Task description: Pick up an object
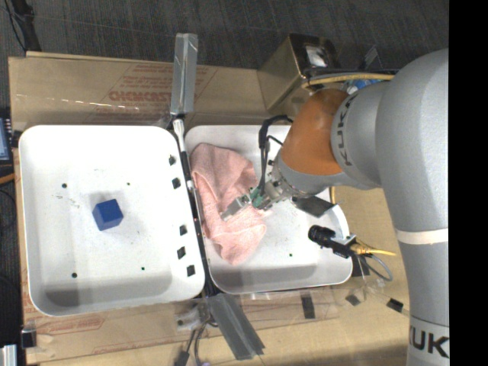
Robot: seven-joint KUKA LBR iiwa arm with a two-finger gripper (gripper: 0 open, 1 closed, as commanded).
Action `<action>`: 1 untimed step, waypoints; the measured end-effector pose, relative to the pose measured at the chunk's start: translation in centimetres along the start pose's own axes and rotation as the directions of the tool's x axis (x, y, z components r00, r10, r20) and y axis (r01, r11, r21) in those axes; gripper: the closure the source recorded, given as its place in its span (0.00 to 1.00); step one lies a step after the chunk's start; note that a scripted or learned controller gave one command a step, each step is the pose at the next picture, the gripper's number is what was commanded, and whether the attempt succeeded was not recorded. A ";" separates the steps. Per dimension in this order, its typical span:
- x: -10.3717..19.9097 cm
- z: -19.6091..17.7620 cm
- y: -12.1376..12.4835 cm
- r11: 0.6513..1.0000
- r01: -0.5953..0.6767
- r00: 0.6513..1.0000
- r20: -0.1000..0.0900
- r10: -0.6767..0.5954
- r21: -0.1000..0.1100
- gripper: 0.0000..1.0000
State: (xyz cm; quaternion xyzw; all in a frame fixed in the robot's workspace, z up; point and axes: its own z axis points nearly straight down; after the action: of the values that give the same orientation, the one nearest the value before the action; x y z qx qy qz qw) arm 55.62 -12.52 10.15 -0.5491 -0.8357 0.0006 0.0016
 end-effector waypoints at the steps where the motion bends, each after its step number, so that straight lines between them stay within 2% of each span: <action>1: 0.0 0.0 0.0 1.000 0.000 1.000 0.000 0.000 0.000 0.00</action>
State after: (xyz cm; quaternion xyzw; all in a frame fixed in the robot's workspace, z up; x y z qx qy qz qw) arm 55.62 -12.52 10.15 -0.5491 -0.8357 0.0006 0.0016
